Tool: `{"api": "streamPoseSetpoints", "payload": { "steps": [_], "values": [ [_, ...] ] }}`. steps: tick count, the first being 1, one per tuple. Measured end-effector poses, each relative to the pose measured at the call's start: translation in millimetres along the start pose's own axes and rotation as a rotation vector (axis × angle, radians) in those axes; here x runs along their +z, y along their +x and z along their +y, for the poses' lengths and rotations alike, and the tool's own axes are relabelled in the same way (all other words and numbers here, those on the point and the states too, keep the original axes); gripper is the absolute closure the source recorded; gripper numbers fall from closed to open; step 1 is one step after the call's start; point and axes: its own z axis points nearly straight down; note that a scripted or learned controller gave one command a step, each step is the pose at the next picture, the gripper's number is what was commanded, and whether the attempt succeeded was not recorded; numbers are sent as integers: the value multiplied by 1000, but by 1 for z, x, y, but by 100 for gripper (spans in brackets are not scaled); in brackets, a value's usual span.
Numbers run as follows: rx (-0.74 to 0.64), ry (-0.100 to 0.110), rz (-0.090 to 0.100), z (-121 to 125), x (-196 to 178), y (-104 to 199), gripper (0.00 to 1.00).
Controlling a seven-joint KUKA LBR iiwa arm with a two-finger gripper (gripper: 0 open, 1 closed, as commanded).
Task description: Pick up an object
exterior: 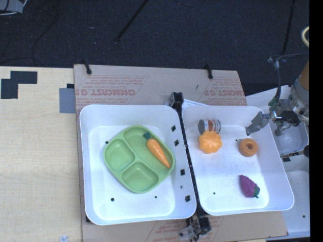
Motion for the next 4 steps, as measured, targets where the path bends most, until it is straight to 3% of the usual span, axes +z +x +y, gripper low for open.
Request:
{"api": "streamPoseSetpoints", "payload": {
  "steps": [1, 3, 4],
  "values": [
    [-2, -12, -3, 2, -6, 0, 0],
    [-2, -6, 0, -14, 90, -3, 0],
    [-1, -6, 0, -8, 146, -10, 0]
  ]
}}
